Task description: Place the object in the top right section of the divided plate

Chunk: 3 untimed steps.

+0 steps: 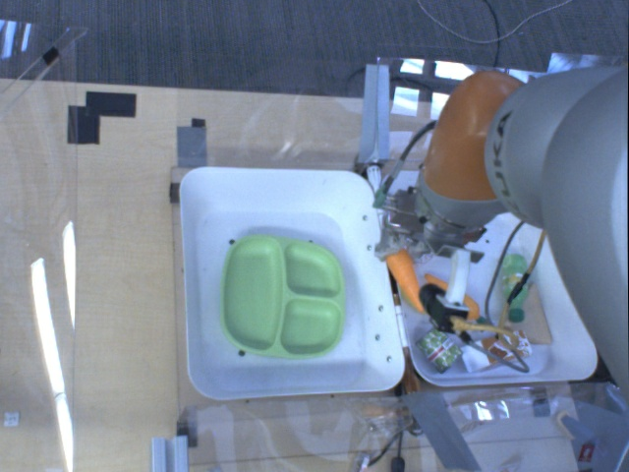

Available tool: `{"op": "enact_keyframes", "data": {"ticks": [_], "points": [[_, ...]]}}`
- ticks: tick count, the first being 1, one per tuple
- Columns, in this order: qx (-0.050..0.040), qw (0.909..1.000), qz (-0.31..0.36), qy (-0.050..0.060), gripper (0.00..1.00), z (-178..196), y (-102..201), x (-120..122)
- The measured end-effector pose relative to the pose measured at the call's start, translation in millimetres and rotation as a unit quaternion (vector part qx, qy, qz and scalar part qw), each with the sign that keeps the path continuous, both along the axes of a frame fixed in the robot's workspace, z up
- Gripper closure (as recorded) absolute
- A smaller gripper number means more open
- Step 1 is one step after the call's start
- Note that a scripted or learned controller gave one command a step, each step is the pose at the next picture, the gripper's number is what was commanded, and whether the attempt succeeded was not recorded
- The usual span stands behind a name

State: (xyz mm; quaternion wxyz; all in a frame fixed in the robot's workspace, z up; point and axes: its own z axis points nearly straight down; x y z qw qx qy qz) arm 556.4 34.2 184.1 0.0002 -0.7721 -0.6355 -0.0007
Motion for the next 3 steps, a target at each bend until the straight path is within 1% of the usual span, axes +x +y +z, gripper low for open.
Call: {"op": "enact_keyframes", "data": {"ticks": [1,2,3], "points": [[-0.0002,0.994,0.109,-0.001,1.0,0.4,20.2,-50.6],[-0.0002,0.9761,0.217,-0.001,1.0,-0.1,76.7,-69.0],[0.004,0.9911,0.133,-0.007,1.0,-83.8,115.7,-65.5]]}}
